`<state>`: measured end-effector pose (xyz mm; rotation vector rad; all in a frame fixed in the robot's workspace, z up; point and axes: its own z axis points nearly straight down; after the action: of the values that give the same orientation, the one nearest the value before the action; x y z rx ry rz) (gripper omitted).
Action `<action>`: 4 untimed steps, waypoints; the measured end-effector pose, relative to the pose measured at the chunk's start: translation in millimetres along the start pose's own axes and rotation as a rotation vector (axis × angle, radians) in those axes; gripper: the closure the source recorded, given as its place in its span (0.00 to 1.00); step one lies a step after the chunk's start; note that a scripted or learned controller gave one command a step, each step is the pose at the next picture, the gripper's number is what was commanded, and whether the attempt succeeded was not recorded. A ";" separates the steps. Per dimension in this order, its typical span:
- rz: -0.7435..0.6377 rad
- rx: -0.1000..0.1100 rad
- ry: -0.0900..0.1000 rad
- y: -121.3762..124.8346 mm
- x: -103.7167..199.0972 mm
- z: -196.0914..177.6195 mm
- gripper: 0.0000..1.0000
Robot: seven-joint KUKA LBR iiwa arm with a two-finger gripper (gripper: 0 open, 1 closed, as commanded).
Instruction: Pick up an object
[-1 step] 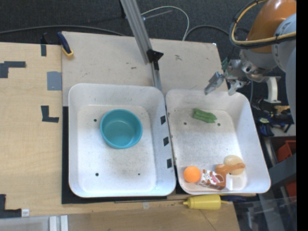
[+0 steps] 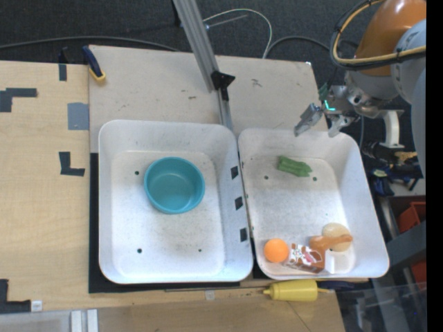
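My gripper (image 2: 320, 124) hangs over the far right corner of the right bin (image 2: 360, 178), its fingers spread open with nothing between them. A green soft object (image 2: 294, 166) lies in that bin, a little below and left of the gripper. At the bin's near edge sit an orange ball (image 2: 276, 250), a red and white packet (image 2: 305, 256), and a tan and orange object (image 2: 333, 239) with a white block (image 2: 338, 262). A teal bowl (image 2: 174, 185) rests in the left bin (image 2: 111, 185).
A yellow bottle (image 2: 296, 291) lies on the bench in front of the right bin. A grey metal pole (image 2: 201, 40) slants up from between the bins. Cables trail over the dark floor behind the bench.
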<state>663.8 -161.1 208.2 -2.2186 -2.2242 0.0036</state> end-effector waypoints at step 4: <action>0.002 0.014 -0.001 4.1 -2.6 107.7 1.00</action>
<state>667.7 -163.9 100.5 -2.2141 -2.2163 0.0202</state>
